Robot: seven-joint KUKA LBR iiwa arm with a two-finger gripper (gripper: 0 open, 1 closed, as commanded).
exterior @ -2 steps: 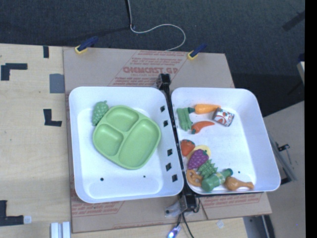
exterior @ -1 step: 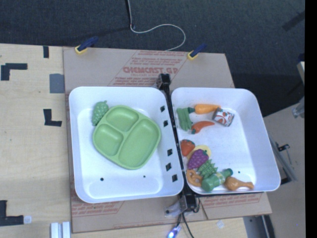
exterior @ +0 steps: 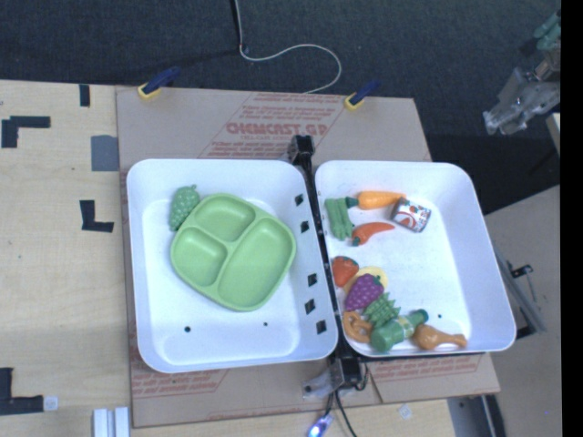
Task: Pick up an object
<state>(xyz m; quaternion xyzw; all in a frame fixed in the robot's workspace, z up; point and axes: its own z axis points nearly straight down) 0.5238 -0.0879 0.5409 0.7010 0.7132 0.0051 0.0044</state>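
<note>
My gripper (exterior: 517,109) hangs at the far right, above the dark floor, well beyond the right bin's (exterior: 460,244) back right corner and away from every object. In that bin lie several toy foods: an orange carrot (exterior: 379,198), a small red and white can (exterior: 411,215), green beans (exterior: 338,217), a red chili (exterior: 372,232), a tomato (exterior: 344,269), purple grapes (exterior: 362,291), a green cucumber (exterior: 397,332) and an orange squash (exterior: 438,339). The foods crowd the bin's left side and front edge.
The left bin (exterior: 155,317) holds a green divided plate (exterior: 234,251) with a green grape bunch (exterior: 183,205) beside its back left rim. A black divider (exterior: 311,235) joins the two bins. Both stand on a cardboard sheet (exterior: 273,126) clipped to the wooden bench.
</note>
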